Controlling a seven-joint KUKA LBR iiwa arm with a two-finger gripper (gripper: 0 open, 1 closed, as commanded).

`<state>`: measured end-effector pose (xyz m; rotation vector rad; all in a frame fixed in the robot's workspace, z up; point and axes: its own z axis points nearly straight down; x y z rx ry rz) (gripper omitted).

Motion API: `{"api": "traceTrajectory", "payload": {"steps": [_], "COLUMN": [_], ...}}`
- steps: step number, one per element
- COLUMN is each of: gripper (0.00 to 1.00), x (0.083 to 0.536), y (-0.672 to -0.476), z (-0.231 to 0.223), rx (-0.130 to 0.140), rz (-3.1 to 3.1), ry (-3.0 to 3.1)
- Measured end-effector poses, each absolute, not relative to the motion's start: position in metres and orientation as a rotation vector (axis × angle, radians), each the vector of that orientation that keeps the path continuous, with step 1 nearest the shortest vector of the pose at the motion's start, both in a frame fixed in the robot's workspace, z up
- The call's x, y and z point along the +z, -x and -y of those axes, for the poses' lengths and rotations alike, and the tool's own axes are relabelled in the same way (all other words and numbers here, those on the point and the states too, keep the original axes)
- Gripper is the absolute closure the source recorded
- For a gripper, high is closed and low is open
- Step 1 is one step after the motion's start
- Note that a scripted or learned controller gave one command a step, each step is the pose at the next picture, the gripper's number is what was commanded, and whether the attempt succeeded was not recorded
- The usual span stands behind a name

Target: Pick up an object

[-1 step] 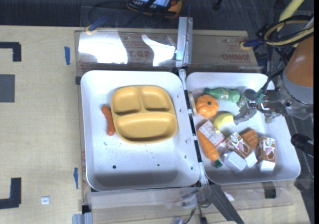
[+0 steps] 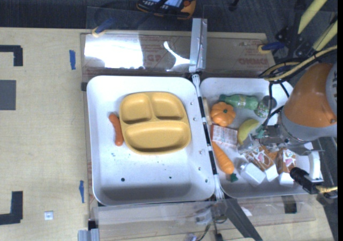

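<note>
White carton (image 2: 252, 173) and an orange carrot (image 2: 224, 160) sit at the right bin's (image 2: 236, 190) near edge. Gripper (image 2: 266, 139) hangs low over the snack packets (image 2: 266, 157), can't tell about its fingers honestly. Further back: banana (image 2: 247, 129), little pumpkin (image 2: 222, 113), green bottle (image 2: 244, 101).

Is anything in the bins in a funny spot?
The yellow tray lies upside down in the left bin, with an orange sausage against its edge. The other toys are heaped in the right bin.
</note>
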<state>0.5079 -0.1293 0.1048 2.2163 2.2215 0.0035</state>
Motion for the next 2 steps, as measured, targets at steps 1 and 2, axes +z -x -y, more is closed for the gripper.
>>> {"api": "traceTrajectory", "payload": {"steps": [1,2], "gripper": [1.00,1.00], "x": [0.115,0.239], "y": [-0.509,-0.501], "z": [0.131,0.063], "rx": [0.005,-0.001], "rz": [-2.215,-2.144], "ry": [-2.217,-2.298]}}
